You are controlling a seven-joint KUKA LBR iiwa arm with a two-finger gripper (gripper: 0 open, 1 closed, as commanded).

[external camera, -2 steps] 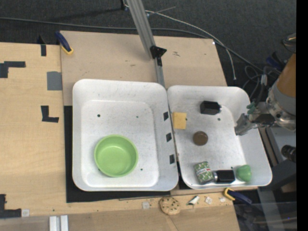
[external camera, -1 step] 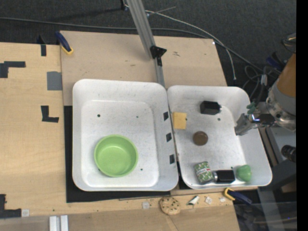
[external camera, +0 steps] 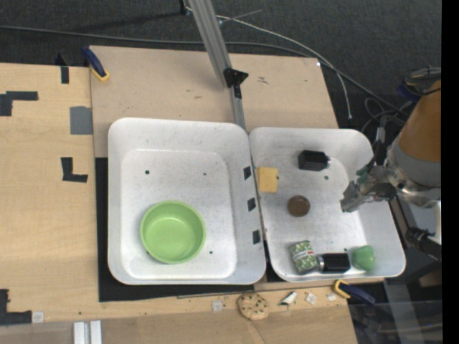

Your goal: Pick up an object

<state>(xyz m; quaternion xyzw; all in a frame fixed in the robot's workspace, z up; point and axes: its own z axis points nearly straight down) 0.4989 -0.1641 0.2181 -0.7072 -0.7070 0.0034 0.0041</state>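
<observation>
Two white bins fill my bench; my gripper (external camera: 353, 196), closure I cannot tell, hovers at three o'clock in the right bin (external camera: 281, 143), candidates scattered from the brown puck (external camera: 299, 206) outward.

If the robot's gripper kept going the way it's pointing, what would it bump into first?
Probably the white floor of the right bin. The gripper points down and leftward; further along sits the brown round object, though depth is hard to judge.

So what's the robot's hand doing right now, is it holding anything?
Gripper: over the right side of the right bin, with nothing seen between its fingers. Whether it is open or closed cannot be told.
</observation>
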